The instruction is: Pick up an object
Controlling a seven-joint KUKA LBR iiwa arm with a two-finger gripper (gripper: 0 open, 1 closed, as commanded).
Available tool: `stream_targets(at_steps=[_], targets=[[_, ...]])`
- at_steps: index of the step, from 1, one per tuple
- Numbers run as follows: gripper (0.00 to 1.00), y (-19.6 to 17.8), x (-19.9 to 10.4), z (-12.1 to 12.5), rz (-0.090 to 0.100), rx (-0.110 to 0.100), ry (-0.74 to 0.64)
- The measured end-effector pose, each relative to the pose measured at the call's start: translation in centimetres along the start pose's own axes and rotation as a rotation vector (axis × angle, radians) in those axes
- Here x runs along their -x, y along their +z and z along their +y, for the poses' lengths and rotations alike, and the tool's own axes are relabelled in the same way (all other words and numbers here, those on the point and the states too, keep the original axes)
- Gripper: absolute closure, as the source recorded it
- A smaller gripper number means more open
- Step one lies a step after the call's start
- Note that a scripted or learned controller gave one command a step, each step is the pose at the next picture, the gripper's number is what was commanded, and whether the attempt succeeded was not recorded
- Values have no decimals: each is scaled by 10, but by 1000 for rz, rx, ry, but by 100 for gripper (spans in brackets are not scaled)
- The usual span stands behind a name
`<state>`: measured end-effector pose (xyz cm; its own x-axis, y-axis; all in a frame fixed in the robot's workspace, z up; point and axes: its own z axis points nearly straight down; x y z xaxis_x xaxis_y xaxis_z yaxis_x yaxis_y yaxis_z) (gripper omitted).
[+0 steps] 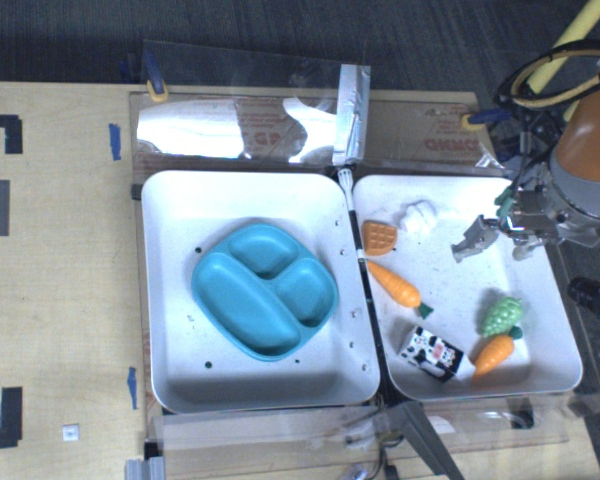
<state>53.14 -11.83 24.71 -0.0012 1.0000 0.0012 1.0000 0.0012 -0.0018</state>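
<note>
My gripper (495, 248) hangs over the upper right part of the right bin (565, 368). It is open and nothing sits between its fingers. Below it lie a green bunch of grapes (501, 315) and a small orange carrot (493, 353), touching each other. A longer carrot (396, 285) lies near the bin's left wall. An orange waffle piece (379, 236) and a white lump (416, 217) rest at the bin's far left. A black-and-white carton (431, 354) lies near the front wall.
The left bin (170, 208) holds a blue divided plate (264, 288). A metal divider post (351, 113) and clear sheeting stand behind the bins. Yellow and black cables (560, 58) loop at the upper right, above the arm.
</note>
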Motion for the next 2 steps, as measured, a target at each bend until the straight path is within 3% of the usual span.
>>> stream_targets(at_steps=[1,2], targets=[[0,65,-57,18,0,-3,55],[0,155,-18,23,-1,0,106]])
